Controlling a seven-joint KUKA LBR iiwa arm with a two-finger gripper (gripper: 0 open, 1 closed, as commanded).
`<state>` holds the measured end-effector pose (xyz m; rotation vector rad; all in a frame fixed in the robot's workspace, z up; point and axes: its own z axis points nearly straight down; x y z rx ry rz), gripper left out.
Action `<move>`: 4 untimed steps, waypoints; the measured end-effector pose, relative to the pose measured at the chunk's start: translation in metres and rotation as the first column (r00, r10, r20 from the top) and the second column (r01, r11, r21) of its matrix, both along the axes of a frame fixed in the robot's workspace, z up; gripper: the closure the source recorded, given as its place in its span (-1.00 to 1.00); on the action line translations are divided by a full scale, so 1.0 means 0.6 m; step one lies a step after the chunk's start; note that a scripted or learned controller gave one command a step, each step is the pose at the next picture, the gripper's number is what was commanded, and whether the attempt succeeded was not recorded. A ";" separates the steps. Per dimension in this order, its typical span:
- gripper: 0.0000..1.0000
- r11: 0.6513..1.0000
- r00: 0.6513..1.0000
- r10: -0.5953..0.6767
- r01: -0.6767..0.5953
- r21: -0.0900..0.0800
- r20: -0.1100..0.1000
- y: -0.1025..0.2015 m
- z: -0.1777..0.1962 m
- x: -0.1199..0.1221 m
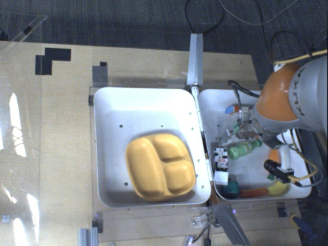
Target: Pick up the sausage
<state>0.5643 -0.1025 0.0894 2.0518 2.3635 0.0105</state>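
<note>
We judge the task barely begun: the sausage (pixel 253 192) lies flat on the floor of the right bin (pixel 212 111), against its near wall, between a teal object (pixel 231 189) on its left and a yellow object (pixel 277 187) on its right, and nothing is lifting it. The arm (pixel 287 94) reaches in from the right, and its tool (pixel 245 133) hangs over the middle of that bin, just above a green bottle (pixel 245 149) lying on its side. It is well apart from the sausage, which sits nearer to us. From this slant we cannot tell whether the tool is open or closed, and we see nothing held in it. The left bin (pixel 113 117) holds a yellow divided dish (pixel 160 165), which has no part in the job. What is left, as we read it, is nearly everything: bring the tool toward the near wall, line it up across the sausage, descend between its close neighbours, close on it and lift it clear of the bin.
</note>
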 end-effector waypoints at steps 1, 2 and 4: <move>-1.00 0.994 0.994 -0.113 0.113 0.003 -0.007 0.008 0.107 -0.004; -1.00 0.982 0.982 0.190 -0.190 0.002 -0.009 0.017 0.020 0.027; -1.00 0.939 0.939 -0.343 0.343 0.004 -0.008 0.073 0.161 0.042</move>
